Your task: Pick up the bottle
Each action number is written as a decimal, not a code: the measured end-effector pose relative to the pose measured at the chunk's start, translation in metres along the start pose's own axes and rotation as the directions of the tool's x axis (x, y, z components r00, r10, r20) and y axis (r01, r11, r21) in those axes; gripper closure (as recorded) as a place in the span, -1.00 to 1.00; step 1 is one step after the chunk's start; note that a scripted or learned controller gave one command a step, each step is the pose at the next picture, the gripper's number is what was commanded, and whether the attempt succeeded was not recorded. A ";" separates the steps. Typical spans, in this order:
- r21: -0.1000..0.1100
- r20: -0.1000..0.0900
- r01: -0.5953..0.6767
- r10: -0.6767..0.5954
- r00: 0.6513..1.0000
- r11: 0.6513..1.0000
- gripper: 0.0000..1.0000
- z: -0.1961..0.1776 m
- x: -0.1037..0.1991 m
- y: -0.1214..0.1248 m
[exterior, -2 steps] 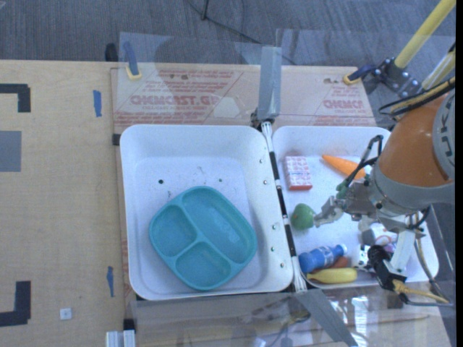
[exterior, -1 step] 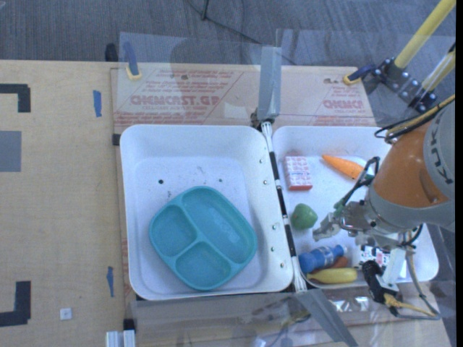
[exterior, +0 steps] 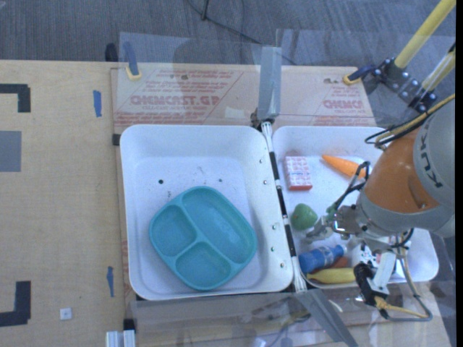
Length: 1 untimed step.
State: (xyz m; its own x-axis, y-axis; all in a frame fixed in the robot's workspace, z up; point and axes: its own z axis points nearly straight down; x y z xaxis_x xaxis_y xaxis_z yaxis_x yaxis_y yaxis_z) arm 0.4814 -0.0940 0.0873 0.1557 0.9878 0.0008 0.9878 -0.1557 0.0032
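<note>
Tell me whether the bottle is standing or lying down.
Lying down: the blue bottle rests on its side in the right bin, beside the banana.

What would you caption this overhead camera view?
Robot arm reaching over right bin holding blue bottle, banana, carrot; teal plate lies left.

One fixed camera looks down at a slant on the left bin (exterior: 137,194) and right bin (exterior: 427,262).

I work in a robotics lab: my wooden table (exterior: 58,215) bears tape markers (exterior: 22,98), clear plastic guards (exterior: 188,85) and cables (exterior: 210,6) over grey carpet.
</note>
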 end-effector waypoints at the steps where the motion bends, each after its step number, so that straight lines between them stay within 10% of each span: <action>1: -0.002 0.001 0.100 -0.100 0.995 0.995 -1.00 0.000 -0.003 0.001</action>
State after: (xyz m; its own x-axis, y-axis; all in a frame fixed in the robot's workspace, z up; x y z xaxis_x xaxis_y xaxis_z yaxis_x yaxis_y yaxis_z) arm 0.4822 -0.0973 0.0874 0.0564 0.9984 -0.0004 0.9984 -0.0564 0.0057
